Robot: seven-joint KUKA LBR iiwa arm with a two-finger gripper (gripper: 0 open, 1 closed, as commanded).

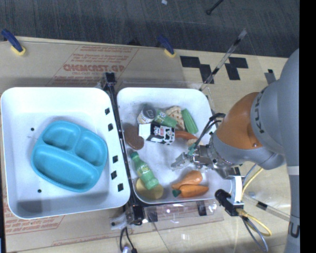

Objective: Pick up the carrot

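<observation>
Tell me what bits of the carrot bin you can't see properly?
- Pincer: too small and blurred in the camera view to tell how its tips stand.
- Third carrot: partly behind the cow-print carton and the arm's cable.
- Heap at the right bin's back: the tan item is too blurred to name.
- Arm: cut off by the right edge.

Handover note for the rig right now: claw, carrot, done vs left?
Claw: low inside the right bin, just above the carrot; nothing visibly held.
Carrot: lies at the near edge of the right bin, beside another orange piece, not lifted.
Nearby: green bottle to its left. Blue tray sits in the left bin.
Done: arm is positioned over the carrot area.
Left: grasp the carrot and lift it.
</observation>
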